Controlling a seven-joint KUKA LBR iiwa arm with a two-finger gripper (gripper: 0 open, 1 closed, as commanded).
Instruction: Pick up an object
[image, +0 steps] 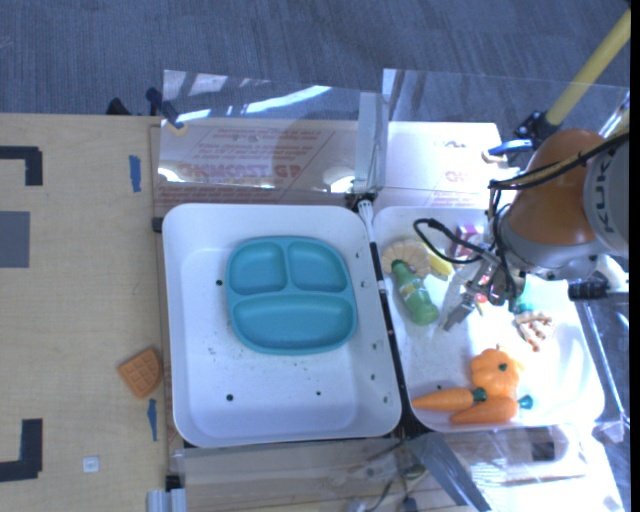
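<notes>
Claw: the claw hangs low in the right bin, its two thin prongs slightly spread with nothing between them.
Nearest thing: a green bottle lies just left of the prongs, beside a pale yellow piece.
Other toys: an orange pepper and a carrot lie nearer the front edge.
Left bin: the left bin holds a blue divided plate.
Surface: a small waffle sits on the surface.
Doing it well: probably centre over the bottle, straddle its narrow width, then close.

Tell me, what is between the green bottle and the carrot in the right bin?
Just bare white bin floor between the green bottle and the carrot, seen from the overhead camera.
</notes>
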